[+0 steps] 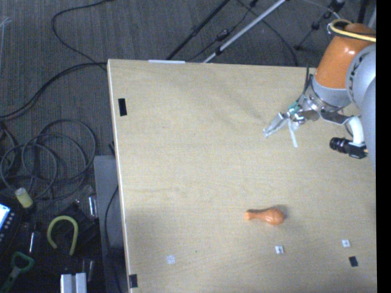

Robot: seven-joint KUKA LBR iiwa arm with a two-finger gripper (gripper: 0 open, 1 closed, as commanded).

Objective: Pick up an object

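Orange pear-shaped object point(266, 215) lies on its side on the bare wooden surface point(183, 163), well apart from my gripper point(282, 129), whose fingers are spread, holding nothing. Probably light, smooth, maybe rolls; I'd grab the fat end. No container near it.

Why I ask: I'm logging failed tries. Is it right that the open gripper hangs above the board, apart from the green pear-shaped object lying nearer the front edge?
Not quite: the pear-shaped object is orange, not green, as the camera view shows. The rest holds: the gripper is open, apart from it, over the board.
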